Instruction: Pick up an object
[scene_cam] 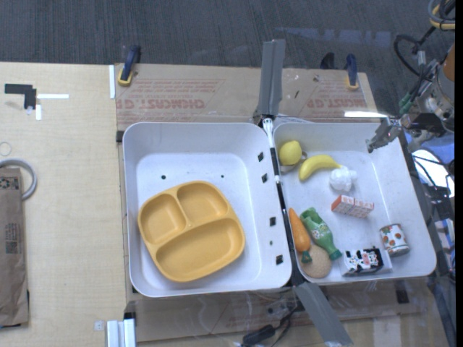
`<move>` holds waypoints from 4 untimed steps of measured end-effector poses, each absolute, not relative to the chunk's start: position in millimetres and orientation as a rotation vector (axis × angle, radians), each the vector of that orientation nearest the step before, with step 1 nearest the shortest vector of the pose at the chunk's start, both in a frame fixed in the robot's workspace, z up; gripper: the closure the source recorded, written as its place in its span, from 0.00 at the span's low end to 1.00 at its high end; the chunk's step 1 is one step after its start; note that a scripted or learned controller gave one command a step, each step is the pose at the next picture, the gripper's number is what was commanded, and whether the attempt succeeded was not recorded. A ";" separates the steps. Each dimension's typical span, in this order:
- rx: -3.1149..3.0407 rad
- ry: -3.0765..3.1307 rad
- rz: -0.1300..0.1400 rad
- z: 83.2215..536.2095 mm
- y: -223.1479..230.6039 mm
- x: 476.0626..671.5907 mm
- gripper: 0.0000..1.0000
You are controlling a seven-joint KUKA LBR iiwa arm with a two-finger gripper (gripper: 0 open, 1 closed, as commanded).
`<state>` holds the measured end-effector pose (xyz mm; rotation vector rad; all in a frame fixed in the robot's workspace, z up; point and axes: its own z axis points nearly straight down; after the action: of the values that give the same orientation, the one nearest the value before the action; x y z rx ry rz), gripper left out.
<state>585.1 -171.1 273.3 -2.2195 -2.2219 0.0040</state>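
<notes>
gripper [382, 134] seen over right bin [405, 194] upper right rim | finger state cannot be told | banana [317, 166] lies apart, to its lower left

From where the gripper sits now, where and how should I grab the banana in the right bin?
Grip the banana across its thick middle, coming straight down from above. It lies flat and curved, with bare floor on its lower side; the lemon sits close at its left end and a white crumpled thing at its right, so set the fingers across the curve, away from both ends.
</notes>
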 end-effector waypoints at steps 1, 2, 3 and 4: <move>-2.385 -2.041 0.006 195.4 -140.9 533.5 0.00; -2.397 -2.029 0.003 91.3 -142.1 550.4 0.00; -2.400 -2.025 0.005 100.0 -143.1 550.1 1.00; -2.239 -2.204 0.004 273.3 -67.2 597.0 1.00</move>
<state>597.0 -67.2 273.3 -2.2392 -2.2045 0.0037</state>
